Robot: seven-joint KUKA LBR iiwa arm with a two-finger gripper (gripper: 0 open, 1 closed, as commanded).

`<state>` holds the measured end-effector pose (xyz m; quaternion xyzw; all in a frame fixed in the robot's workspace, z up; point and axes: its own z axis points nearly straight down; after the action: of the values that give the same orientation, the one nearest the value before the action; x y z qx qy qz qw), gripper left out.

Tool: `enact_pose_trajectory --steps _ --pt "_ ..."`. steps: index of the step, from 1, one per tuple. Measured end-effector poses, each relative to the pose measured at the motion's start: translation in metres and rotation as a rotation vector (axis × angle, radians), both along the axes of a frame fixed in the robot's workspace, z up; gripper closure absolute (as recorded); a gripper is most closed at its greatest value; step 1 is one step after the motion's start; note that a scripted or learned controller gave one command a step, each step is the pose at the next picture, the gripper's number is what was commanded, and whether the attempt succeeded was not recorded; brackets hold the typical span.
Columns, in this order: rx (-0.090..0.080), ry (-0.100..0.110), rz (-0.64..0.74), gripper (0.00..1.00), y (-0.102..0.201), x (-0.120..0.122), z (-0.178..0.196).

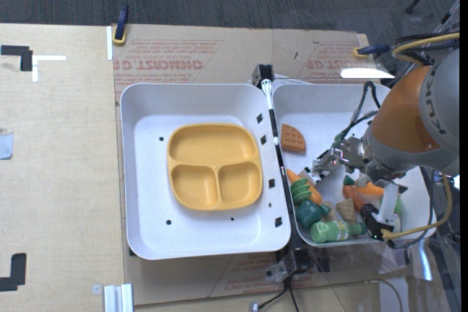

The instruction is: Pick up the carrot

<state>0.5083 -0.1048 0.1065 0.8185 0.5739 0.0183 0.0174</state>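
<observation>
Two shallow white bins sit side by side on the table. The left white bin (139, 179) holds a yellow three-compartment plastic plate (215, 165), lying flat near the bin's middle. The right white bin (322, 102) holds a clutter of toy food gathered toward its near edge.

The grey arm with the orange band (401, 117) comes in from the table's right side and hangs over the right bin, hiding much of the bin's right half. Its tool (330, 161) shows as a small metallic part just left of the wrist, above the pile of toys; whether it is clenched or released I cannot tell from here, and nothing can be seen held in it.

The small orange carrot with a green leafy top (303, 186) lies against the right bin's left wall, toward the near edge, just below and left of the tool. A brown waffle-shaped toy (293, 138) lies apart from it, farther up the same wall. Near the bin's front edge lie a dark green pepper-like toy (308, 213) and a light green rounded toy (330, 231), close together. Another orange toy piece (362, 191) sits under the arm.
</observation>
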Motion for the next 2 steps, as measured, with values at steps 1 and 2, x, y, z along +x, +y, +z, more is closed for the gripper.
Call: enact_pose_trajectory --steps 1,2 --pt "-0.001 -0.005 -0.098 0.0 0.008 -0.014 0.0" --pt "0.038 0.012 -0.576 0.0 -0.006 -0.017 -0.001"
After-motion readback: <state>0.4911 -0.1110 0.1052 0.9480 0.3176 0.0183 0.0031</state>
